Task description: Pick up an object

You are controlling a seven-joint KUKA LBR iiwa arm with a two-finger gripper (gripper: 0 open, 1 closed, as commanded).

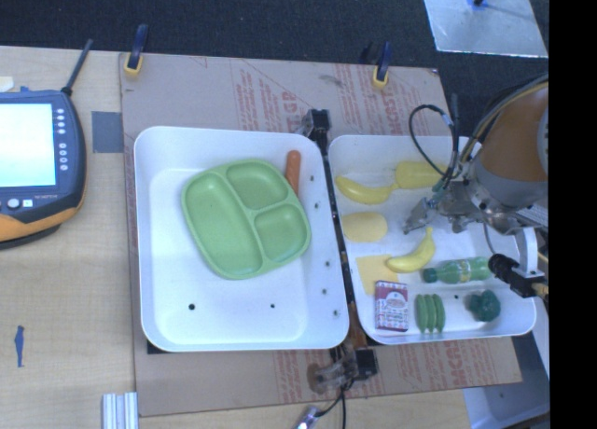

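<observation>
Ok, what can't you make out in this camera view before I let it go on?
- Tool: too small and dark to tell open from shut, or whether it touches the banana below it.
- Yellow piece at the right bin's far side: partly covered by cable and wrist.
- Red box: label too small to read.
- Orange stick: lower end hidden behind the green tray.
- Arm: cut off at the right.

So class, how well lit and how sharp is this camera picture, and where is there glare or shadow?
Camera view: bright, even light; the left bin nearly washes out white; the green plate casts a faint shadow; the gripper looks soft, the whole picture mildly blurred.
</observation>
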